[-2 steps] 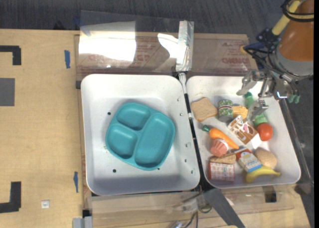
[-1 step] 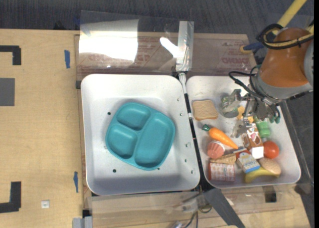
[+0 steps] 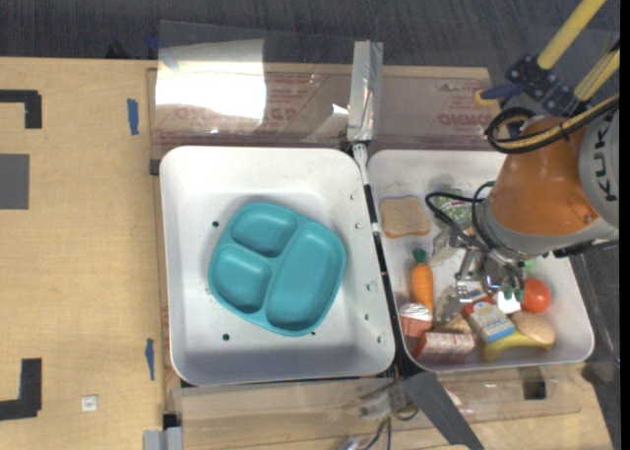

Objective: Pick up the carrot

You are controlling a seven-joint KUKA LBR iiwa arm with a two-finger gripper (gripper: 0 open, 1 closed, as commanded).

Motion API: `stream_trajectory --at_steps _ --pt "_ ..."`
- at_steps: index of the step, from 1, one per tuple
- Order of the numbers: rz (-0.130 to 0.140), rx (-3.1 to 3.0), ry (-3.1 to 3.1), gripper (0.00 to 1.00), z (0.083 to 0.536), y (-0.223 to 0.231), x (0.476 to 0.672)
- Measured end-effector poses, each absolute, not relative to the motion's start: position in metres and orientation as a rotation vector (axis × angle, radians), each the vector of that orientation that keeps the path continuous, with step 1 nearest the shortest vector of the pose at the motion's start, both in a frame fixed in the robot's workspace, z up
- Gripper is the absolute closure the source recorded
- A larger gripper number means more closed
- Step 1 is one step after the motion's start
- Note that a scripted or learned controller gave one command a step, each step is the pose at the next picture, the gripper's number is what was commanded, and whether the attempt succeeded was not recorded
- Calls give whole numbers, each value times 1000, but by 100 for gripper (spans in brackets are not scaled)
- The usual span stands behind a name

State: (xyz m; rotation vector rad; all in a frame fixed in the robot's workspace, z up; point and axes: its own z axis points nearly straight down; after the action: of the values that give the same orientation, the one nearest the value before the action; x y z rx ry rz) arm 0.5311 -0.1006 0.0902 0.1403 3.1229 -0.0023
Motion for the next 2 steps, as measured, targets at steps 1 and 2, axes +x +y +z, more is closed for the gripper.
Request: stream_trajectory --at_steps 1,2 --pt "-5 -557 3079 0 90 -99 583" --pt "-5 -486 3087 0 91 -93 530"
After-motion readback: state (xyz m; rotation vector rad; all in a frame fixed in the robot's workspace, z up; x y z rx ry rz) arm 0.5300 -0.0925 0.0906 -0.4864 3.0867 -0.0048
